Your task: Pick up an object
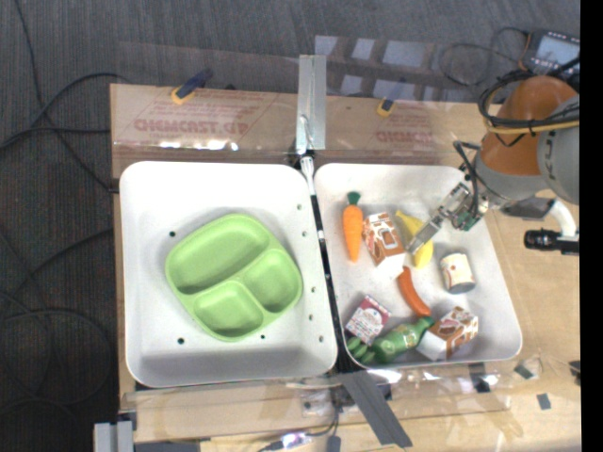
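Two white bins share the bench; the claw [421,242] hangs in the right bin [490,252], fingers narrowly parted beside a yellow banana [415,230], gripping nothing.

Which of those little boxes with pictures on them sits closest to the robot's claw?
The red-and-white carton beside the carrot, just left of the gripper. The other two cartons lie near the bin's front edge.

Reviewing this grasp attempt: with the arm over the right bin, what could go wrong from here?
1. The gripper sits among tightly packed toys: the yellow piece, small carton and orange chili lie close together, so a grasp may nudge neighbours or catch two at once.
2. The yellow piece looks small and angled, so it may slip out.
3. The white cylinder could roll if bumped.
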{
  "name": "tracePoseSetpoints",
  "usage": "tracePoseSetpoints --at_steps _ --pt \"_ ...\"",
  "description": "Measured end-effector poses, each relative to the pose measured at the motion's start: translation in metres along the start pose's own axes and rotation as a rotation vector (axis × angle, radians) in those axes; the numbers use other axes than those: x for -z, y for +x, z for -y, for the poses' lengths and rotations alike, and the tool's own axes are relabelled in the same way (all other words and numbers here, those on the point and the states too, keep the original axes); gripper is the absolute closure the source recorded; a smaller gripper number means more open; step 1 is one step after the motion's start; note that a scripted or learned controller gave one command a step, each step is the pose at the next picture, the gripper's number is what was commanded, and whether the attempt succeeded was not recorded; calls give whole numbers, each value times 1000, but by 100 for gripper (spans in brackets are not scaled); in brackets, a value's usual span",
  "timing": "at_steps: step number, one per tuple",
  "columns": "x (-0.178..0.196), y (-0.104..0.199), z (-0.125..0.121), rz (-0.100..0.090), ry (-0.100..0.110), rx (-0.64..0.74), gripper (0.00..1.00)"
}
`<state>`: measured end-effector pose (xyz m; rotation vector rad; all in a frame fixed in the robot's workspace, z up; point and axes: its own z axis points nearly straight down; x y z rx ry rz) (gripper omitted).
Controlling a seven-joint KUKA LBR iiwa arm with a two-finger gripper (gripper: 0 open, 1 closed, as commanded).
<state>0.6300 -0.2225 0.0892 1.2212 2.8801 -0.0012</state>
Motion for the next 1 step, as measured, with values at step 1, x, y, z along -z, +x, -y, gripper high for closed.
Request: tracePoseSetpoints --at_steps 1 --pt "1 19 21 2 -1 177 0"
